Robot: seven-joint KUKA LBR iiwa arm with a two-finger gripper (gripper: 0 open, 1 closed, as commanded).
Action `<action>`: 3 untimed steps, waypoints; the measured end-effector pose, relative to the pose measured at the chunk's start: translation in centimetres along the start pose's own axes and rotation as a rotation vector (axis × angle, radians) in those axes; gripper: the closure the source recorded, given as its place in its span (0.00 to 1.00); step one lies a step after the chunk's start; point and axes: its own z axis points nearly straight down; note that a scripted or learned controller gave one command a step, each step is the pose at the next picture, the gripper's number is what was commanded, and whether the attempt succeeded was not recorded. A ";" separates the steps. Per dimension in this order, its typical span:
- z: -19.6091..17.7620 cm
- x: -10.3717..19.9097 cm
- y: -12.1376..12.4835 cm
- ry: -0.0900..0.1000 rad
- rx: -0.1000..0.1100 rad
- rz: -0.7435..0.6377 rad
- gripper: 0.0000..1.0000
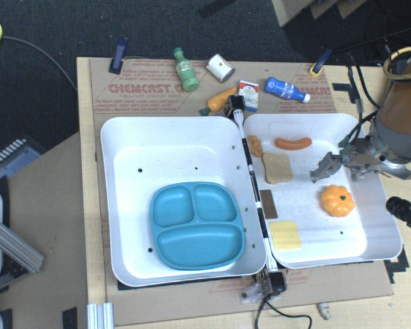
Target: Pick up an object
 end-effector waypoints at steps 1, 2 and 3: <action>0.5 -5.5 -0.9 -0.002 -0.001 0.002 0.00; 12.1 -4.5 -1.0 0.000 0.001 0.000 0.00; 11.1 -4.6 -1.0 -0.001 -0.002 0.001 1.00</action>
